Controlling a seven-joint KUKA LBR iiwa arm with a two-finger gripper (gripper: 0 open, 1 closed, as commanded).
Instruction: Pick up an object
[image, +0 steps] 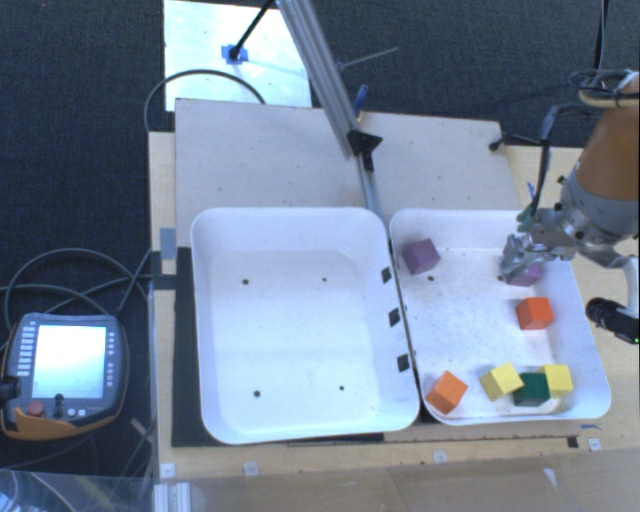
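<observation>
My gripper (520, 265) hangs low over the far right part of the right bin (470, 300). A small purple block (527, 274) lies right under its tips, mostly hidden by them. Another purple block (420, 255) sits near the bin's far left corner. An orange block (534, 313) lies just in front of the gripper. Along the near edge are a second orange block (447, 391), two yellow blocks (501, 381) (558, 378) and a green block (532, 390).
The left bin (290, 320) stands beside the right one. A slanted metal pole (330, 80) crosses the bench behind the bins. A teach pendant (62, 375) with cables lies on the floor at left.
</observation>
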